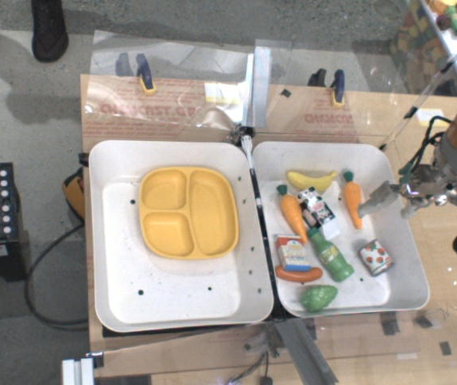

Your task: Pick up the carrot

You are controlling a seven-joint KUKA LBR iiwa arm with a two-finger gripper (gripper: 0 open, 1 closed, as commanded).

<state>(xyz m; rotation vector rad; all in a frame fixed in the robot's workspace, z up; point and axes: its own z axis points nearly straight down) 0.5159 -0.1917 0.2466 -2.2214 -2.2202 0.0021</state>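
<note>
carrot one [293, 216]: orange, green top, lying tilted mid right bin [405, 295]
carrot two [352, 200]: same look, nearly upright, nearer the right wall

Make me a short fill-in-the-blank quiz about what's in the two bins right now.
1. The yellow divided plate lies in the ____ bin.
2. The right bin holds ____ carrots.
3. The banana is coloured ____.
4. The gripper hovers beside the carrot nearer the bin's ____ edge.

Missing words: left; two; yellow; right

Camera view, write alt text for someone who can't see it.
The pincer hovers at the right bin's right side beside one carrot; another carrot lies among toy foods. The left bin holds a yellow divided plate.
</note>
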